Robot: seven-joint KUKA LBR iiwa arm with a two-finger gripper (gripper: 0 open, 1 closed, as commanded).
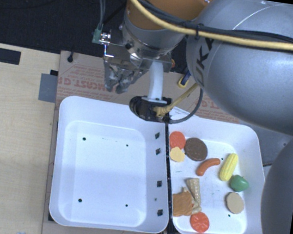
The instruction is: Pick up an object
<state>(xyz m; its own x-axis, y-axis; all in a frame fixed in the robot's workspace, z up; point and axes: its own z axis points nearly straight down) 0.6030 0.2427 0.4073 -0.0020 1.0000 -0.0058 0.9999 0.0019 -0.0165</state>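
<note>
1. The end effector [118, 80] hangs over the cardboard sheet [86, 79], just beyond the far rim of the left bin [70, 129]. Whether it is open or closed cannot be told. It is well apart from every item.

2. All items lie in the right bin [255, 153].
- Beside the dividing wall: an orange-red disc [176, 139], with a small yellow piece [177, 155] touching its near edge.
- A brown disc [196, 148] sits just to the right of the orange-red disc.
- A tan disc [235, 203] and a green item [239, 183] lie near the right wall.
- A red round item [199, 222] lies at the near rim.

3. Long items.
- Corn cob [228, 166]: its long axis runs roughly from near to far, and the green item crowds its near end.
- Sausage [208, 166]: its axis slants from near-left to far-right. It lies between the brown disc and the corn cob.
- Waffle cone piece [194, 189]: it slants and rests against a brown-orange piece [181, 204].

4. Both bins stand on the cardboard sheet, and the wooden worktop [8, 119] extends to the left.
</note>
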